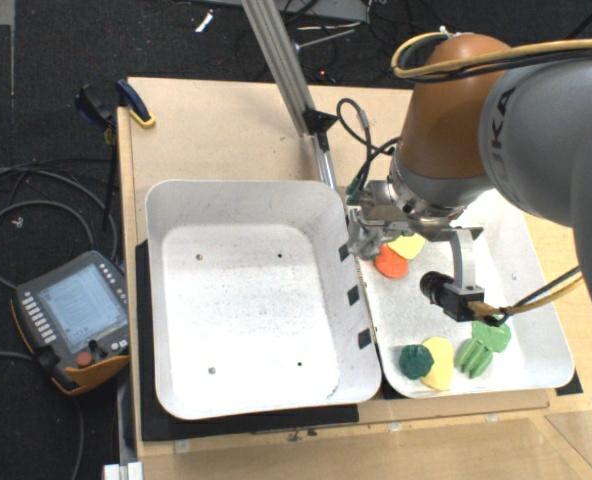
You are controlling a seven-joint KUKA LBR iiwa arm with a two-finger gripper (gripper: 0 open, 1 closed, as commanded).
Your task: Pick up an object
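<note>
camera view: the grey arm with its orange band (454,68) reaches in from the right and hangs over the far-left part of the right bin (536,368). the gripper (381,236) sits low at that bin's left wall, just beside the ridge where the two bins meet. its working end is buried under the wrist housing, so i cannot tell how the jaws stand, and nothing can be seen between them.

the candidates for picking all lie in the right bin. an orange piece (391,262) lies just beside the gripper, touching a yellow piece (410,245) on its far side. near the front edge sit a dark green lump (414,360), a pale yellow piece (438,361) touching it, and a light green toy (484,346) to their right. the left bin (241,298) shows only its speckled floor.

risks from here: the orange and yellow pieces touch, so a closing grasp could pinch both or push one aside. the gripper is also tight against the bin wall, and a finger may well catch the rim instead of the object. a black fitting (448,293) hanging from the wrist could knock the front cluster as the arm moves.
</note>
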